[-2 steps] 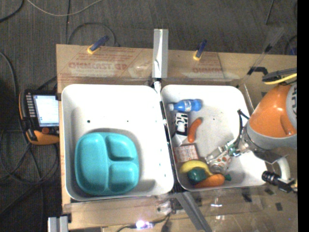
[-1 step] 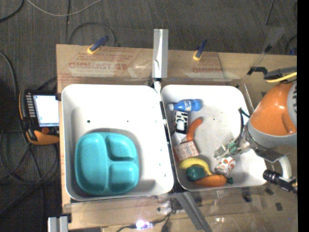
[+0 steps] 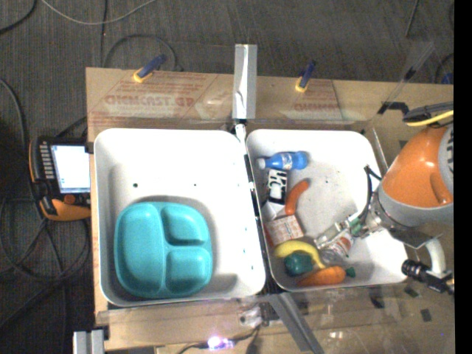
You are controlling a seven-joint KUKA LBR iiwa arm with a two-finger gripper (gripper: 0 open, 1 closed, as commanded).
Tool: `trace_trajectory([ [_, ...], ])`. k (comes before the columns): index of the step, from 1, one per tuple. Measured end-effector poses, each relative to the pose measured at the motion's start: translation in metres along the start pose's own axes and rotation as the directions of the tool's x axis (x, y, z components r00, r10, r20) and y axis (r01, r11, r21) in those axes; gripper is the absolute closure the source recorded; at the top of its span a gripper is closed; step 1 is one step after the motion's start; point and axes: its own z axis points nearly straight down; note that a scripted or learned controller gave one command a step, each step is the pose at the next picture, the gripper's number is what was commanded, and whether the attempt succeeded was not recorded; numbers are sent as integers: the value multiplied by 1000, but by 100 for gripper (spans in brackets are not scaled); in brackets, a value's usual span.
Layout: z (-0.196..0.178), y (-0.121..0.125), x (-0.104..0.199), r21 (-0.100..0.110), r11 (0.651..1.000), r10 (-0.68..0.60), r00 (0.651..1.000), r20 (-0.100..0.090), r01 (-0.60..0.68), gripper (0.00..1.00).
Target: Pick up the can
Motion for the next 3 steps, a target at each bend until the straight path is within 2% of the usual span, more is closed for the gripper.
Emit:
trace_trajectory([
  [1, -5, 1, 1, 3, 1000, -2, 1000, -5, 2, 100],
  [2, -5, 0, 1, 5, 1000, -2, 1000, -6, 2, 0],
  [3, -10, 1, 2, 8, 1000, -4, 1000, -10, 4, 100],
])
